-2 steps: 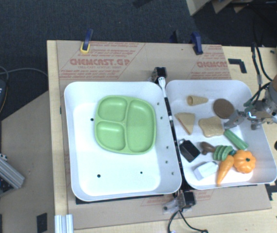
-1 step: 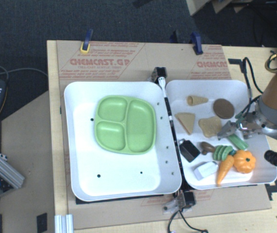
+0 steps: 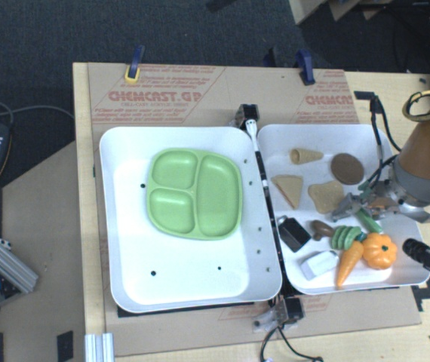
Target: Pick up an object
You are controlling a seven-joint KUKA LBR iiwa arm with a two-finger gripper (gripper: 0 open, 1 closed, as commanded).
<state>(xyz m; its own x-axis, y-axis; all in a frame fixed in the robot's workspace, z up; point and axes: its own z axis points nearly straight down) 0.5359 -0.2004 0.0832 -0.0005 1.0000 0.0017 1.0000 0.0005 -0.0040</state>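
Observation:
The right bin (image 3: 317,138) holds several toy foods. Among them are a small cone (image 3: 305,155), a brown round cookie (image 3: 346,168), two tan wedges (image 3: 289,189) (image 3: 324,196), a black block (image 3: 293,233), a white block (image 3: 320,264), a carrot (image 3: 348,261), an orange pumpkin (image 3: 379,251) and a green ribbed piece (image 3: 345,237). My gripper (image 3: 357,204) reaches in from the right and hangs low over the right half of this bin. It is just right of the second tan wedge and above the green piece. The wrist hides what lies beneath it.
The left bin (image 3: 124,262) carries a green divided plate (image 3: 195,194). The grey and orange arm (image 3: 426,164) covers the right bin's right rim. Blue and yellow clamps (image 3: 133,66) sit at the back of the cardboard-covered bench. Cables run along the divider between the bins.

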